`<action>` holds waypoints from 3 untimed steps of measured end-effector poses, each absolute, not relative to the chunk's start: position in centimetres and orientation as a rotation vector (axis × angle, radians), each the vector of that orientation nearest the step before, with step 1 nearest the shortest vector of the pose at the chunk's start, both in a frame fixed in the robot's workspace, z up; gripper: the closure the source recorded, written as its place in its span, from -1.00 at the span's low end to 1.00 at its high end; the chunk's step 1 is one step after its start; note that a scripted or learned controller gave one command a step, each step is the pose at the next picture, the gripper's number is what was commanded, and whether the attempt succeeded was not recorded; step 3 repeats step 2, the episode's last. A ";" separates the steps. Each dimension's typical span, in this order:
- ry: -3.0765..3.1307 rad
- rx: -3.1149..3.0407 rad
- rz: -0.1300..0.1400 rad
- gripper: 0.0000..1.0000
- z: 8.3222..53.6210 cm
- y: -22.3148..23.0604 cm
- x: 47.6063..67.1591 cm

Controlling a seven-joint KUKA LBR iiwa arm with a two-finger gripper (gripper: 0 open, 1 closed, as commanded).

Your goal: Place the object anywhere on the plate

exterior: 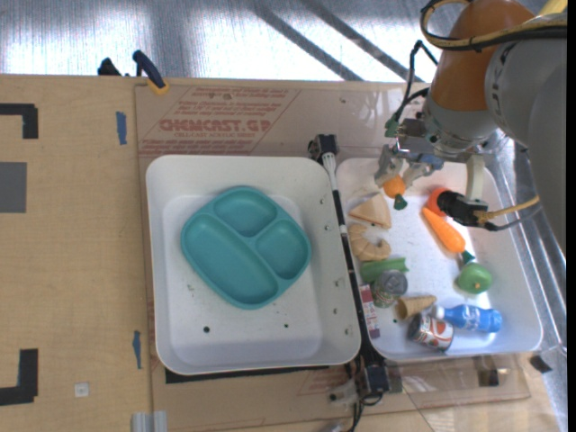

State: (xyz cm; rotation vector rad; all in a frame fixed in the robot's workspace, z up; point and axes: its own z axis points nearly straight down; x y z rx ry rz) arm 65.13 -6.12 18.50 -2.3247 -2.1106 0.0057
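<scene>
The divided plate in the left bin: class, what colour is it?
Teal, a plain blue-green, seen clearly in the camera view: the plate.

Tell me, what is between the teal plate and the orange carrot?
In the camera view, between the teal three-part plate and the orange toy carrot lie the bins' touching white rims and tan wedge-shaped toy bread pieces.
</scene>
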 end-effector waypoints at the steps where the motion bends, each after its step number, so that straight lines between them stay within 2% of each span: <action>1: -2.020 -2.399 0.001 1.00 21.3 0.2 61.4; 2: -2.017 -2.402 0.006 -1.00 21.2 0.0 61.3; 3: -2.017 -2.402 0.006 -1.00 21.2 0.0 61.3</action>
